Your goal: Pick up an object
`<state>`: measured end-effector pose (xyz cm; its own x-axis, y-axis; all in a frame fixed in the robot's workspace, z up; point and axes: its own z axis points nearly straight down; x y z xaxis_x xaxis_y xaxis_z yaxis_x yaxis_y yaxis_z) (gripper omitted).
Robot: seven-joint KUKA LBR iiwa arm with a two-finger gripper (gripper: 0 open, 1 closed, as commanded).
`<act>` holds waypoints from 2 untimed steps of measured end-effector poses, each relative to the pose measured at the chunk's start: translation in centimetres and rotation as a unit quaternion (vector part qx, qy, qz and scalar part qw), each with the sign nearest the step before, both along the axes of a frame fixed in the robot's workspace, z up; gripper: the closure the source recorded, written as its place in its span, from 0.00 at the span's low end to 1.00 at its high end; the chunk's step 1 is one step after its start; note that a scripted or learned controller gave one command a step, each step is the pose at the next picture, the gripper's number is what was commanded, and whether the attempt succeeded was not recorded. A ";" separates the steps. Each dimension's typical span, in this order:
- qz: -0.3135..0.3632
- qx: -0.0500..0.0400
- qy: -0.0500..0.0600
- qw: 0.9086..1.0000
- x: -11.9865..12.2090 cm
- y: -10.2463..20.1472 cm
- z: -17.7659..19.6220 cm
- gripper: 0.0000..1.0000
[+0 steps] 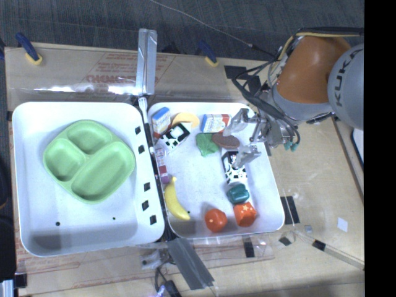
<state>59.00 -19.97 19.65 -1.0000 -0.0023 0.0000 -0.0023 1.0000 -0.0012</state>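
My gripper [242,140] hangs over the upper right part of the right bin [272,184], with the grey arm and its orange band reaching in from the right. Its fingers stand open, one finger [237,124] near a red, white and blue carton [213,122], the other just above a black-and-white spotted object [234,169]. A flat brown object [223,142] lies just left of the gap between the fingers, beside a green piece [205,145]. I see nothing held between the fingers.
The right bin also holds a teal object [238,193], an orange one [245,213], a red ball-like one [215,220], a yellow banana [176,201] and several small items at its top left. The left bin [31,215] carries a green divided plate [90,159].
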 end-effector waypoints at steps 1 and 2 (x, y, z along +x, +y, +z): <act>0.176 0.001 0.001 0.984 -6.7 -1.0 -6.3 0.00; 0.156 0.000 -0.002 0.988 -9.5 -0.9 -10.3 0.00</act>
